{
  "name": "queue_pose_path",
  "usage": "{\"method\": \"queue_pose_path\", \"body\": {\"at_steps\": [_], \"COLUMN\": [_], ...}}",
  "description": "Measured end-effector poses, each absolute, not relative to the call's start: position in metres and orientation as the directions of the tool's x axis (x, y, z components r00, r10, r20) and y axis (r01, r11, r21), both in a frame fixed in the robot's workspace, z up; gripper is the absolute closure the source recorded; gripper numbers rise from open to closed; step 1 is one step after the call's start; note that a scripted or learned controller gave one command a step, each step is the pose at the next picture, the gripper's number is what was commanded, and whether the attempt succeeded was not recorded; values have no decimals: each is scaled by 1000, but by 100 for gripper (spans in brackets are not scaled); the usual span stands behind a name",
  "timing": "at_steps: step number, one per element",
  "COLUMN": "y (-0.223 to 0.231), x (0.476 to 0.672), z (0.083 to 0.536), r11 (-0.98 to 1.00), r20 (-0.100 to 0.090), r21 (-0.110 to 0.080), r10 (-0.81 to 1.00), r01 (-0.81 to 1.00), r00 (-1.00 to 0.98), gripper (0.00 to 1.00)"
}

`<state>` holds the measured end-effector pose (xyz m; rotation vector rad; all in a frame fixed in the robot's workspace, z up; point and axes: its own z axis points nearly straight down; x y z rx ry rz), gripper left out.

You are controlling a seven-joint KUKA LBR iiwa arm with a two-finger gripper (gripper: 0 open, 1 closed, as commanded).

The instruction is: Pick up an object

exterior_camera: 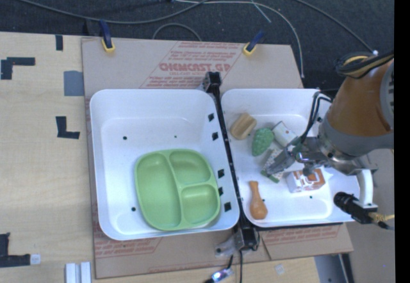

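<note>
My gripper (277, 164) reaches into the right bin (282, 99) from the right, its fingertips low among the objects near the bin's middle. Just above the fingertips lies a green bumpy piece (261, 141). A tan rounded piece (243, 126) sits further up left. An orange carrot-like piece (257, 201) lies near the front left of this bin. A white and orange packet (306, 180) lies under the wrist. A small grey-white item (282, 130) rests beside the green piece.
The left bin (122, 109) holds a green divided plate (178, 188). A black divider (221, 147) runs between the bins. Cardboard (186, 64) lies under both, held by two clamps at the back. Cables cross the dark floor behind.
</note>
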<state>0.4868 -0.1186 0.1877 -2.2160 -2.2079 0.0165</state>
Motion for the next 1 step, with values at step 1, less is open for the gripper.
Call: {"method": "queue_pose_path", "body": {"at_steps": [1], "y": [-118], "x": [490], "z": [195], "r11": [1], "r20": [0], "r21": [-2], "r10": [1000], "r01": [1000], "r00": [-1], "gripper": [0]}}
